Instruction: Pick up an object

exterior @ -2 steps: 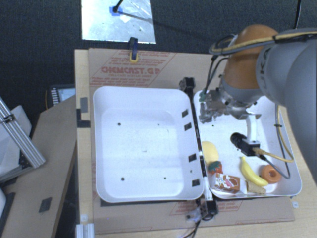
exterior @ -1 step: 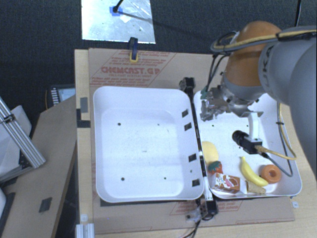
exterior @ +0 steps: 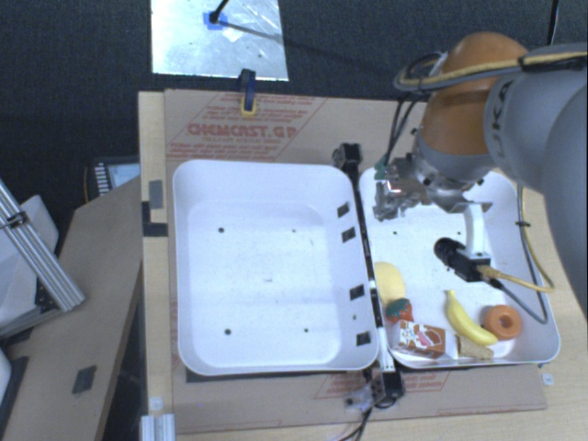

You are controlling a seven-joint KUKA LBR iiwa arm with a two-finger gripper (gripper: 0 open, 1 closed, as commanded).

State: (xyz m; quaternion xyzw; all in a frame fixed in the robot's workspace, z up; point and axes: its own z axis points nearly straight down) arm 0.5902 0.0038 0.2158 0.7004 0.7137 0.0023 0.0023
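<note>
The curved yellow plastic banana (exterior: 469, 319) lies in the lower right of the frame, in the right-hand shallow white bin (exterior: 537, 343), beside an orange ring-shaped toy (exterior: 502, 321). It looks light, stiff and smooth (likely slippery), so pinching across its narrow middle seems safest. The tool (exterior: 390, 200) hangs over that bin's upper part, well apart from it; whether it is spread or closed I cannot tell.

Both bins (exterior: 266, 274) look like smooth white plastic, sitting on matt printed cardboard (exterior: 248, 127); my arm's (exterior: 542, 127) shell is dull grey.
</note>
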